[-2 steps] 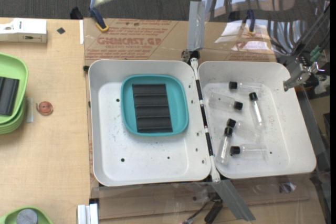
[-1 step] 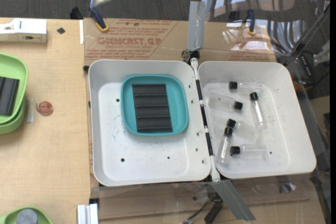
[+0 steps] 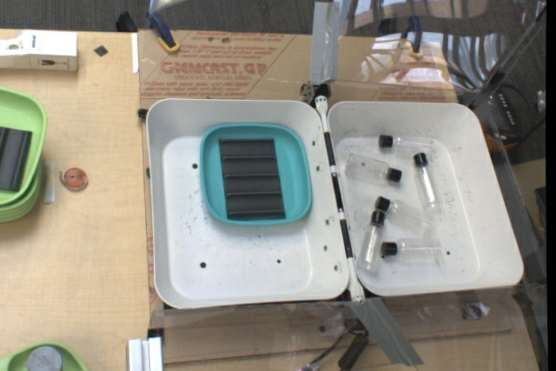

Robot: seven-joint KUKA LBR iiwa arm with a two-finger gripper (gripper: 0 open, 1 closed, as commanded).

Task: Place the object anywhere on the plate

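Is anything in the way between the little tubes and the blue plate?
Only the bin walls where the two bins meet. The tubes lie in the right bin, the plate in the left, so a tube must be lifted over.

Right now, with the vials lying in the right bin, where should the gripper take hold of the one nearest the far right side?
Probably mid-barrel on the vial, coming straight down. It lies flat with its black cap toward the far wall, so the fingers should close across its narrow width. It lies apart from its neighbours, leaving room on both sides in the right bin.
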